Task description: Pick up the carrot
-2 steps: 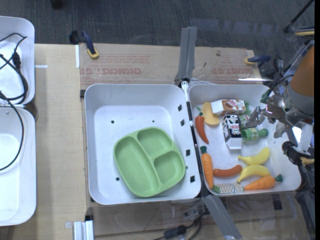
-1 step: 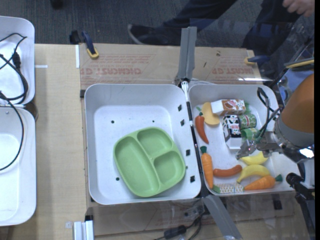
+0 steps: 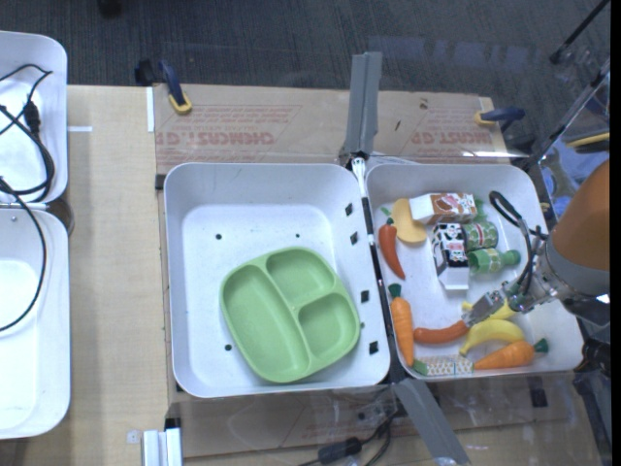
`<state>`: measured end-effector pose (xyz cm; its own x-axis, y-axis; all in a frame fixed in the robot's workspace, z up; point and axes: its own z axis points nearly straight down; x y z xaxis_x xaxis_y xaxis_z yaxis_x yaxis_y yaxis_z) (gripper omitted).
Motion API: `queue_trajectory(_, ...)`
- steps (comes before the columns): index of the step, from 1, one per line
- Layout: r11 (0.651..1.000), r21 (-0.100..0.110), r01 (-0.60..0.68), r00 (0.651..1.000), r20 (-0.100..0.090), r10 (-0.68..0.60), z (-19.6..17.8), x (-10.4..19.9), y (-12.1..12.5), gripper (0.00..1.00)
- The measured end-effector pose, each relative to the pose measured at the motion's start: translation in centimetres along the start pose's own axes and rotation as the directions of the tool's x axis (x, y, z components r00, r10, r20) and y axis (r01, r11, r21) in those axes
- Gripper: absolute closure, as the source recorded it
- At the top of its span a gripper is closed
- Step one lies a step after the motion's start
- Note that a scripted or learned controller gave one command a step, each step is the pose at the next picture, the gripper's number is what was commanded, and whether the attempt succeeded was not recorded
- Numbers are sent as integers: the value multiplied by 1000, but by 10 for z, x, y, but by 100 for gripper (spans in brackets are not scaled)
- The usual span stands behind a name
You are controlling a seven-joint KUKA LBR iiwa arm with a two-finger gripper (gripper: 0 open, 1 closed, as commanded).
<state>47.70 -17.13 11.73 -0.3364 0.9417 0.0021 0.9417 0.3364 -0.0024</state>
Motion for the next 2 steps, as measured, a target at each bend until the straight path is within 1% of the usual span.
queue_trajectory(1,984,-2,179,984,3,-179,-46,65,24,0)
queue_trajectory(2,904,-1,428,904,2,-428,-38,36,13,0)
